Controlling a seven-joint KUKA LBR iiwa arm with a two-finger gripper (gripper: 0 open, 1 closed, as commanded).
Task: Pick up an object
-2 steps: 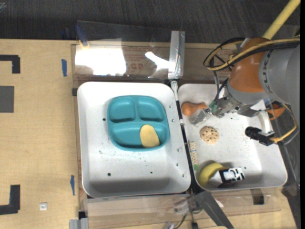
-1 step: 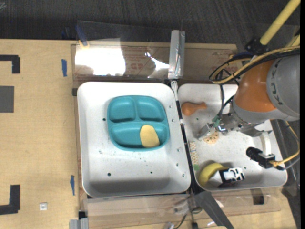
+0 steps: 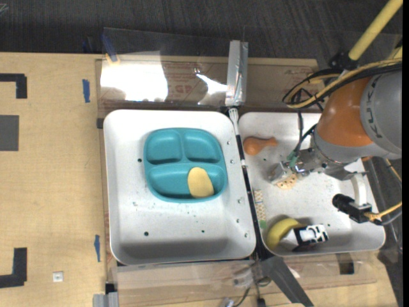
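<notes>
While the grey arm (image 3: 380,107) leaned in over the right bin (image 3: 307,203) from that bin's right, the tan table (image 3: 51,171) spread far out to the bin's left, with black angle marks (image 3: 16,85) and bits of blue tape (image 3: 85,90) on it well left of the bin. The left bin (image 3: 128,222) sat hard against the right bin's left wall, the two touching along one edge. A clear sheet (image 3: 166,82) with glare on it lay beyond the right bin's far left corner. A teal tray (image 3: 169,149) with three compartments lay left of the right bin, in the middle of the left bin. A yellow oval (image 3: 200,183) rested in the tray's near compartment, on the side toward the right bin.

Inside the right bin, a yellow lump (image 3: 281,231) lay at the near left corner, and a black-and-white thing (image 3: 311,234) lay just to its right, touching or nearly so. An orange piece (image 3: 257,146) lay by the right bin's far left wall. The gripper (image 3: 285,170) hung low over the right bin's left half, between the orange piece and the yellow lump. Whether it was clenched or released could not be told. A small tan scrap (image 3: 286,183) lay on the right bin's floor just at the gripper's near side. I could not tell whether the two touched.
</notes>
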